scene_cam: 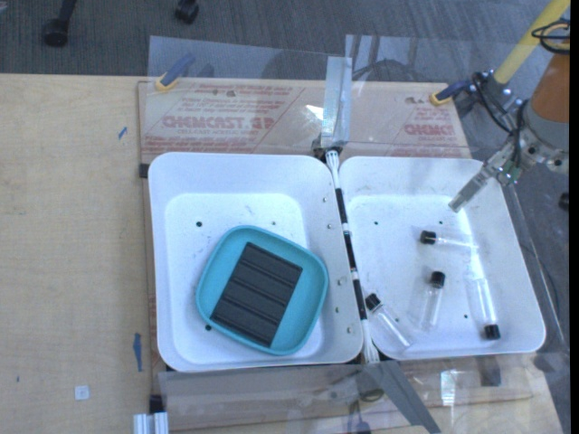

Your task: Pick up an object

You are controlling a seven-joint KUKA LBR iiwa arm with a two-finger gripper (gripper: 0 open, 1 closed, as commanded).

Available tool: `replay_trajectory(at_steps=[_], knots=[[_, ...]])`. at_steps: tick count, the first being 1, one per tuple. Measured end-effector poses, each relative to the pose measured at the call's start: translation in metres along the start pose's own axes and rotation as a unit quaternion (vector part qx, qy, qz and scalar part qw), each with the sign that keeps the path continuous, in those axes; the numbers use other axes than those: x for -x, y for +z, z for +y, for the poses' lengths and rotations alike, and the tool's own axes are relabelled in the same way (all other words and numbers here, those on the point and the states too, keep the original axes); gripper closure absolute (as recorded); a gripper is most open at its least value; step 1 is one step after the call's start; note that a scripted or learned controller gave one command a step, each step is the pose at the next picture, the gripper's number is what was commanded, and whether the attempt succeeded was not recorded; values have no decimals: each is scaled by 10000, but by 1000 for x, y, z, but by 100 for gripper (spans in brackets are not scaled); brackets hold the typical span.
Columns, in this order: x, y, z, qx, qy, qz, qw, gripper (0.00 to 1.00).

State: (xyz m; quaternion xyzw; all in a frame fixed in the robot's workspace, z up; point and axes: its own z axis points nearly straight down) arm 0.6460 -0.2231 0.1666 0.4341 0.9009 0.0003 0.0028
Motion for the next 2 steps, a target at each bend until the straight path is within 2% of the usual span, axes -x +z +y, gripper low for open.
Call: replay_trajectory(at_steps=[1,2], knots=[[-20,52,-25,94,-741,-116,9971,0],[-33,55,-41,0,-1613,13,9869,0]])
